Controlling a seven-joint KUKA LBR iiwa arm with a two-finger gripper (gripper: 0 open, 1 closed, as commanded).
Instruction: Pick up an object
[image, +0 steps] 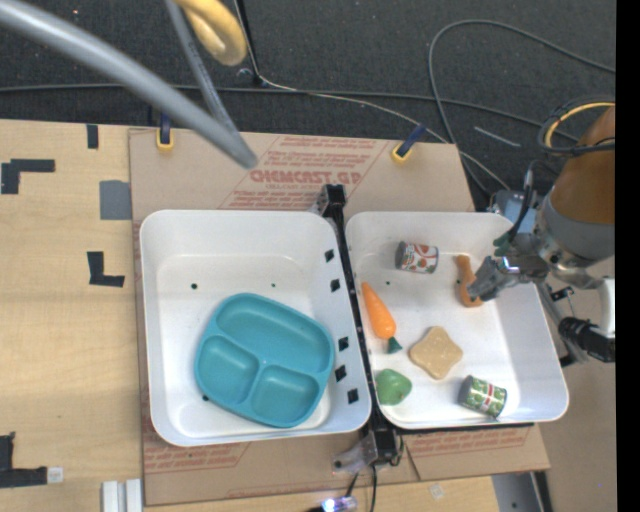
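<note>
The right bin (520, 330) holds several small things: a short can with a red label (416, 257), an orange carrot (378, 311), a tan slice of bread (435, 352), a green leafy piece (392, 386), a green can (484, 396) and a slim orange-brown piece (465, 280). My gripper (492, 279) reaches in over the bin's right wall and is low at the upper right of the bin. Its tip is right beside the orange-brown piece, touching or nearly touching its right side. The view does not settle whether that piece is gripped.
The left bin (160, 300) holds a blue divided plate (264, 358). A black divider (343, 300) runs between the two bins. The arm's body and orange band (585, 190) hang over the right bin's far right corner. Cables lie behind the bins.
</note>
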